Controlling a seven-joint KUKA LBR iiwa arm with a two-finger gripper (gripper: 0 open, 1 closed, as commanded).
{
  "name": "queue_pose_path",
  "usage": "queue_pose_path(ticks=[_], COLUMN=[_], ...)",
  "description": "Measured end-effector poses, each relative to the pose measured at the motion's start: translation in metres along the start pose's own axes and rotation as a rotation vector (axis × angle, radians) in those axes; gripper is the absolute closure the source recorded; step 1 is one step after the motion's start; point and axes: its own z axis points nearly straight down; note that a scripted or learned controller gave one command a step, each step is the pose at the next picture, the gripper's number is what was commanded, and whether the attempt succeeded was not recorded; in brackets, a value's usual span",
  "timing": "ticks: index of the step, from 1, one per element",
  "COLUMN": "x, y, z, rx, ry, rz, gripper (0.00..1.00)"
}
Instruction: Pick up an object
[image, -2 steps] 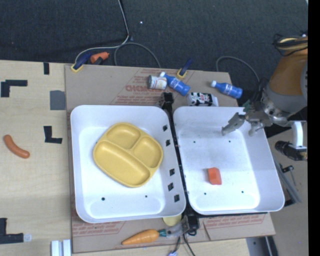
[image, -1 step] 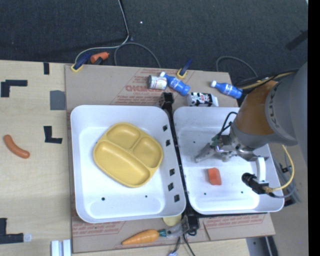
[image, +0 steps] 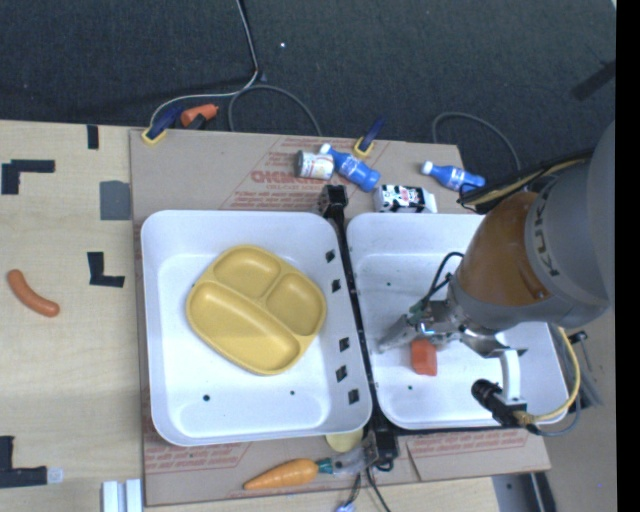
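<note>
1. Camera view, the task's thing: a small red-orange block (image: 425, 358) lies on the floor of the right bin (image: 400, 405), towards the near side and roughly midway across. It is squat and chunky with rounded corners, a plain matte colour, no markings I can make out.
2. My end effector (image: 418, 330) hangs low in the right bin, just above and to the left of the red-orange block. Whether it touches the block I cannot tell, and I cannot tell how it is set, as my own wrist covers it from this angle.
3. My arm (image: 520, 260) comes in from the right, its orange band sitting over the back half of the right bin.
4. The left bin (image: 160, 300) holds a yellow divided plate (image: 255, 310) with three compartments, lying flat and turned at a slant.
5. On the table behind the bins lie a white bottle (image: 315, 163), a blue bottle (image: 357, 170), a second blue bottle (image: 452, 177) and a small black-and-white carton (image: 405, 198).
6. In front of the bins lies a toy carrot (image: 282, 474); well to the left on the table lies a toy sausage (image: 32, 292).
</note>
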Motion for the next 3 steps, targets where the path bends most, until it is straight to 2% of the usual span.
queue_pose_path(ticks=[1,2,3], x=[-0.002,-0.071,-0.066], y=[0.002,-0.003,-0.004], z=[-0.010,-0.087,-0.083], rx=[-0.001,0.002,0.009], ry=[-0.002,-0.002,0.004], rz=[0.002,0.005,0.001], gripper=[1.00,1.00,0.00])
